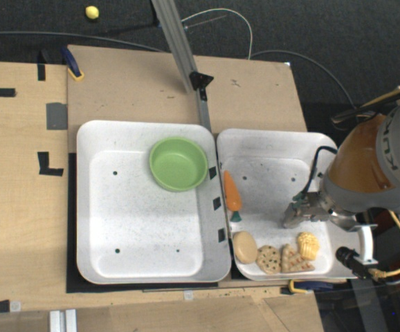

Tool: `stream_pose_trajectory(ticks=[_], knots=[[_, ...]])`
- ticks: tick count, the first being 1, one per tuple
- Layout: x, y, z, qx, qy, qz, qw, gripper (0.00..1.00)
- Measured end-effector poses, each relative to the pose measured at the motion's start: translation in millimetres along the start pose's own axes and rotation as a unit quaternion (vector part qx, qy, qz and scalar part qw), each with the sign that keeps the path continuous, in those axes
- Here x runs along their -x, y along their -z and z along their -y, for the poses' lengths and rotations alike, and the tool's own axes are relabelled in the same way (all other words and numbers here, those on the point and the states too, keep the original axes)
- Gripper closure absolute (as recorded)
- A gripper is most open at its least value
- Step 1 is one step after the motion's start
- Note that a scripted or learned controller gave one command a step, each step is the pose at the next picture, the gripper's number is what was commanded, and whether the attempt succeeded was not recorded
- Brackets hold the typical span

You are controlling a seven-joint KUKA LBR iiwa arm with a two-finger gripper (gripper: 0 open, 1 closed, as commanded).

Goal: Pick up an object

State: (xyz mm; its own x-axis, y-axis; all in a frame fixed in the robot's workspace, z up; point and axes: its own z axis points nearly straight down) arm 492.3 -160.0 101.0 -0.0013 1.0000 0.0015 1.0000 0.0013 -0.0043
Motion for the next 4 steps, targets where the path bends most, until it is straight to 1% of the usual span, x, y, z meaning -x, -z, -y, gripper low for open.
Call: stream_pose_trajectory(ticks=[1,2,3,4], knots=[[-4,62,0,0.004,0.0,0.001,1.0,1.0],[1,123,3,0.004,0.0,0.002,1.0,1.0],[1,145,2,0.003,0.0,0.001,1.0,1.0],[-51,152,-16,0.002,0.003,0.0,1.0,1.0]])
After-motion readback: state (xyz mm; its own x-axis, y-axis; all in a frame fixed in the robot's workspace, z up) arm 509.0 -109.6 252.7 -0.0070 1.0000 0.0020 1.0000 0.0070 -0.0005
